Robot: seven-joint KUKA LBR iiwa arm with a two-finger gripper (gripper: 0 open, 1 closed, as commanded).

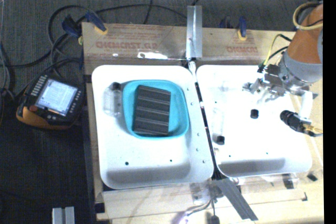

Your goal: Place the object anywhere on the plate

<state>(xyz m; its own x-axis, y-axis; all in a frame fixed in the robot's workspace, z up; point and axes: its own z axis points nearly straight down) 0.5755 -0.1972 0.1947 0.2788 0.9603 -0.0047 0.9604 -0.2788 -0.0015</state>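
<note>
A blue plate [180, 113] lies in the left bin [147, 165]. A dark grey ridged block [152, 110] rests flat on the plate's middle. A small clear bottle [111, 99] with a black cap lies in the bin against the plate's left rim. My gripper [274, 89] hangs over the right bin [262, 155], near its far right side, well apart from the plate and both objects. Nothing shows between its fingers.
Two small black bits [254, 113] [219, 139] lie on the right bin's floor. A metal divider post [195, 34] stands behind the gap between the bins. A handheld controller [52, 99] and cables lie on the floor to the left.
</note>
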